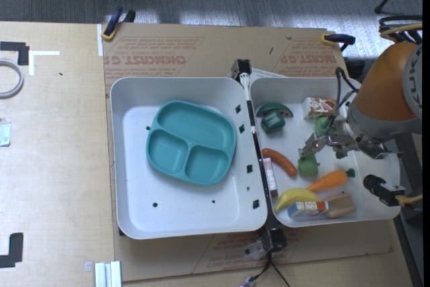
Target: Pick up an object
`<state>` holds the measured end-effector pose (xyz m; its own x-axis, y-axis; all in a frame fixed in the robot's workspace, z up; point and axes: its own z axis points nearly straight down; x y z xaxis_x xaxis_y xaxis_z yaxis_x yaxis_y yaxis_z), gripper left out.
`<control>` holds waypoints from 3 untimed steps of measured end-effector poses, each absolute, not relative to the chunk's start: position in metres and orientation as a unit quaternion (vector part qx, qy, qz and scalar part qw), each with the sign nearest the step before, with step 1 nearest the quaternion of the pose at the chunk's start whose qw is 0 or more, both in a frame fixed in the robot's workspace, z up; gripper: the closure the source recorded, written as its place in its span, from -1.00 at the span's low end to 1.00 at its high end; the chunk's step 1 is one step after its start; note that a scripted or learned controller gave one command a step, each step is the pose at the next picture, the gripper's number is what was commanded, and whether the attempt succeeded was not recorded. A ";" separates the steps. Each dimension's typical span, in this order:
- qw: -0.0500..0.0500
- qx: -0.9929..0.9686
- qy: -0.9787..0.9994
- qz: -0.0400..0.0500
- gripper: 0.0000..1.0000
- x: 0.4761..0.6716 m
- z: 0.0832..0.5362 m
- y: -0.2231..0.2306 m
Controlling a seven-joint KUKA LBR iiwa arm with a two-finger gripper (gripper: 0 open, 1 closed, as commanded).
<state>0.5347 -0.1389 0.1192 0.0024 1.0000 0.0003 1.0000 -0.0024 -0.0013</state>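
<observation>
My gripper (316,143) hangs over the middle of the right bin (376,215), reaching in from the right under the orange-banded wrist (390,87). A small green block (308,167) lies just below it, close but apart. An orange sausage (280,162) lies to the left of the gripper. A carrot (329,179), a yellow banana (295,197) and a lying bottle (322,208) sit toward the front. A dark green piece (273,116) and a snack packet (320,105) lie at the back. Nothing shows held in the gripper.
The left bin (127,198) holds a teal divided plate (191,142). A thin dark bar (270,179) lies along the right bin's left wall. Another green item (324,123) sits partly under the wrist. Black clips (242,68) join the bins at the divider.
</observation>
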 end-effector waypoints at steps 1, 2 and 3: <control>-0.001 -0.706 -0.708 0.000 -1.00 0.627 0.093 -0.183; -0.001 -0.705 -0.709 0.000 1.00 0.627 0.103 -0.183; -0.001 -0.706 -0.708 0.000 1.00 0.601 0.208 -0.147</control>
